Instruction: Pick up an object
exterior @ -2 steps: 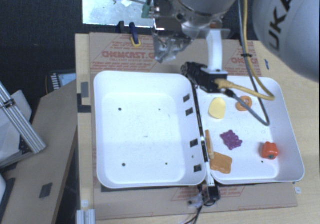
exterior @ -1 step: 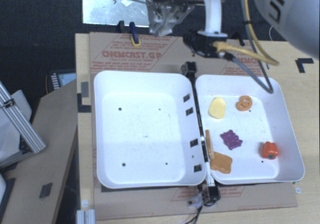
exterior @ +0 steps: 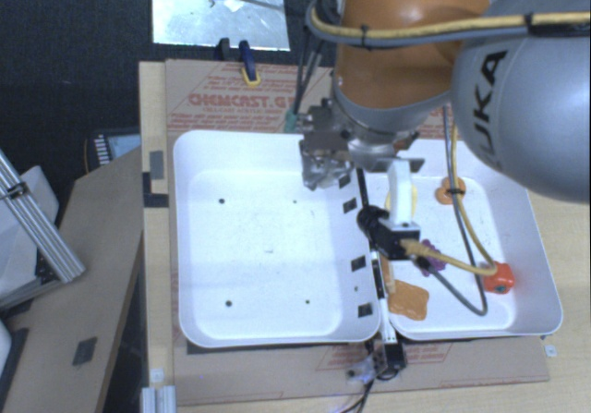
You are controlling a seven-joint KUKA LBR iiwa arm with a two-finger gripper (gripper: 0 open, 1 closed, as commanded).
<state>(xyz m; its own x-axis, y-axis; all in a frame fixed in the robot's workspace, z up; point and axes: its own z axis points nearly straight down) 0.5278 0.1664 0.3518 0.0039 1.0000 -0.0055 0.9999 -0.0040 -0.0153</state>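
Claw [exterior: 323, 171] over bin divider, opening unclear; orange items [exterior: 407, 299] in right bin [exterior: 531, 245].

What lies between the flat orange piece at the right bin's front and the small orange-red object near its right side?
In the camera view, between the flat orange piece and the small orange-red object, a dark cable crosses the white floor.

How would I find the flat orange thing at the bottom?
Look at the right bin, under the arm. Near its front edge, beside the divider between the bins, lies a flat orange piece. The other orange object, by the right rim, is small and chunky.
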